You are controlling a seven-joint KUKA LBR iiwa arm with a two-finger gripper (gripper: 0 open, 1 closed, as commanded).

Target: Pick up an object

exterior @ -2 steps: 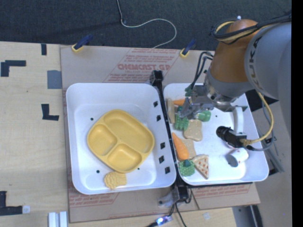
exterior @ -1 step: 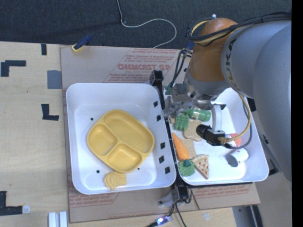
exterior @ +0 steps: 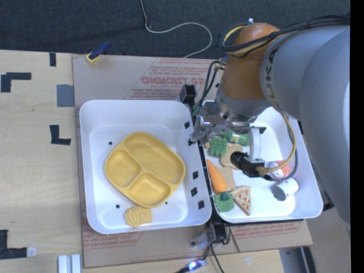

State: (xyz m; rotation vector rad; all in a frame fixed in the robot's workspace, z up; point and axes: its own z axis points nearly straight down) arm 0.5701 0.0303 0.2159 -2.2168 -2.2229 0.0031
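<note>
Gripper (exterior: 219, 136) seen low over right bin (exterior: 304, 206), near its left wall, above green toy (exterior: 218, 147). Finger state cannot be told; hidden under wrist.

Candidate objects clustered in right bin: green toy, carrot (exterior: 216, 176), pizza slice (exterior: 243, 199), broccoli (exterior: 223, 202), grey piece (exterior: 278, 193). Left bin (exterior: 91, 209) taken up by yellow tray (exterior: 145, 168) and yellow waffle (exterior: 138, 215).

Advice, as judgement: one item to be singled out, green toy nearest. Descent to be kept vertical, clear of bin wall. Fingers to be closed across the narrow side. Neighbours touching, so double grab to be guarded against. Lift to be made slowly.
</note>
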